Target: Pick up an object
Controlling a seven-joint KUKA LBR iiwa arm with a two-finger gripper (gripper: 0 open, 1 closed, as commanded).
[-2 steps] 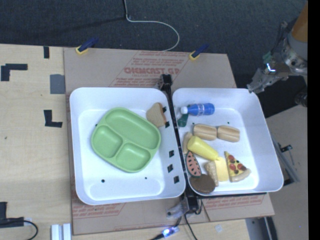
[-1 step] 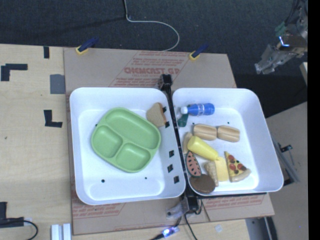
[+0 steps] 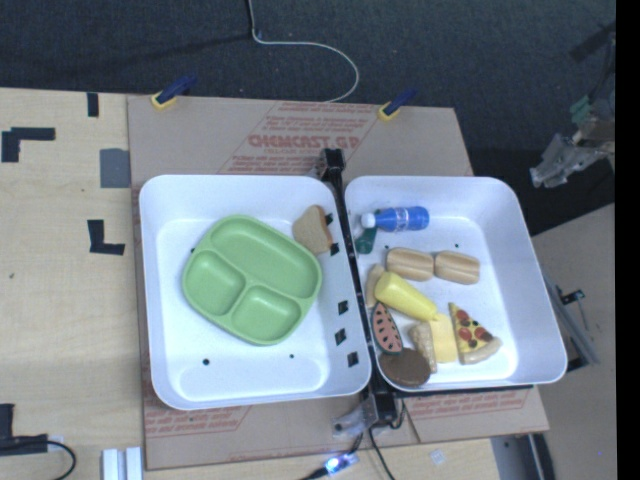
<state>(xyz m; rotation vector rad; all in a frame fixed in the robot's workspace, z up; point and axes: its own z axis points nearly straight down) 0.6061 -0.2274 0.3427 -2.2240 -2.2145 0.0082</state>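
Small blue plastic bottle (image 3: pixel 397 218) lying sideways, far end of right white bin (image 3: pixel 520 298): probably light, rigid, slippery; grasping mid-body advised. Gripper (image 3: pixel 572 153) hovering far right; finger state indeterminable.

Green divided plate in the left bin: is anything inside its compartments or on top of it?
The green divided plate has nothing in its three compartments. A bread slice lies beside its upper right edge. What lies beneath the plate is covered.

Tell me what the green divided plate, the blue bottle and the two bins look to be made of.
Green divided plate: likely moulded plastic, matte, uniform colour with soft rounded compartment edges.
Blue bottle: probably plastic, slightly glossy, with a white cap end; too small to be sure.
Left bin and right bin: seemingly thin white plastic, smooth, with rounded corners and rolled rims.
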